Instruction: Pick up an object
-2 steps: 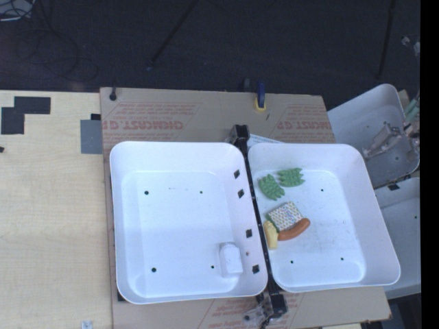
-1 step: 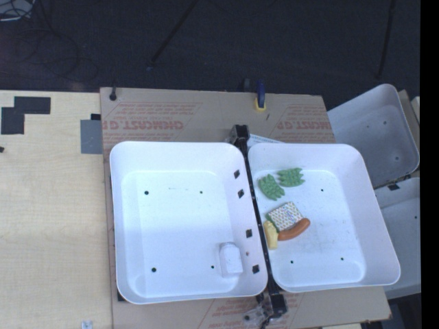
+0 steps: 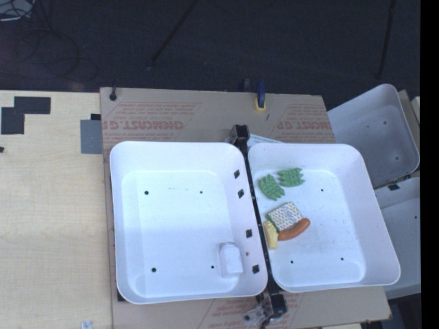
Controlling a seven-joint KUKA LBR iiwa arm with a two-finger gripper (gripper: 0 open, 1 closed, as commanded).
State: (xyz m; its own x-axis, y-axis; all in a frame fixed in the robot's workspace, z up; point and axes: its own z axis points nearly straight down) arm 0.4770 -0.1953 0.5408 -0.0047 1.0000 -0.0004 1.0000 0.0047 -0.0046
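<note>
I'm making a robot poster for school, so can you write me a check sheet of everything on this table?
Surface: two white bins side by side, left bin and right bin, on a cardboard sheet over a pale wooden bench.
Job's things: in the right bin, two green leafy pieces, a checkered block, an orange sausage shape touching it, a yellow piece. In the left bin, a white block.
Clutter: blue and yellow clamp at the cardboard's far edge.
Tool: nothing seen.
Cables: dark cables on the floor behind.
Surroundings: dark floor; grey panels on the right.
</note>
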